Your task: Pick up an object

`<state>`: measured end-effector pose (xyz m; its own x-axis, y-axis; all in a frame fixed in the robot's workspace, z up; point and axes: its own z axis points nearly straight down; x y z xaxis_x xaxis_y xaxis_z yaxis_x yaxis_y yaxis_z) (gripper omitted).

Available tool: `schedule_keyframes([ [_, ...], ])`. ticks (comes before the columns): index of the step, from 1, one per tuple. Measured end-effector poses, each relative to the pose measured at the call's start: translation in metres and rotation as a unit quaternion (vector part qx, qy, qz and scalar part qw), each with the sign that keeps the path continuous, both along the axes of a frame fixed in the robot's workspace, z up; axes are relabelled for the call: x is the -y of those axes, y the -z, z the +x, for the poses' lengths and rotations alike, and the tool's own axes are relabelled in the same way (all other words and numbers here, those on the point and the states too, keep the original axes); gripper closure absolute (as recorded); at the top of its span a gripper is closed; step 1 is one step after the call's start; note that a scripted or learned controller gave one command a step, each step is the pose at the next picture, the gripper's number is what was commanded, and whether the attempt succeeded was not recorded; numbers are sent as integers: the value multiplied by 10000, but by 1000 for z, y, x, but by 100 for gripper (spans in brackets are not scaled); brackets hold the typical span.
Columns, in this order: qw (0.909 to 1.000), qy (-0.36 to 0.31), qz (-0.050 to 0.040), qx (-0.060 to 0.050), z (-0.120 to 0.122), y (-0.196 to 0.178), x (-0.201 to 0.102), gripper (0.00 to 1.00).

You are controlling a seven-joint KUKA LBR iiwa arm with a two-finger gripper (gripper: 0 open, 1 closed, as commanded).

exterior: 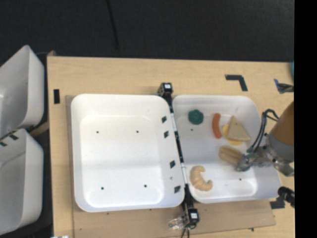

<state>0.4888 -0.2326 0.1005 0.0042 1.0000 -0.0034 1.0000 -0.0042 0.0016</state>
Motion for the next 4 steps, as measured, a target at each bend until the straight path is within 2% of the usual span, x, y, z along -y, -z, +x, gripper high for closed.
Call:
schedule_keyframes([
  [1,10000,-16,7,-3,0,0,-3,0],
  [2,10000,-18,2,7,1,-11,-2,100],
  [3,10000,-16,2,8,1,-11,-2,0],
  [4,10000,-20,-6,21,1,-21,-1,100],
])
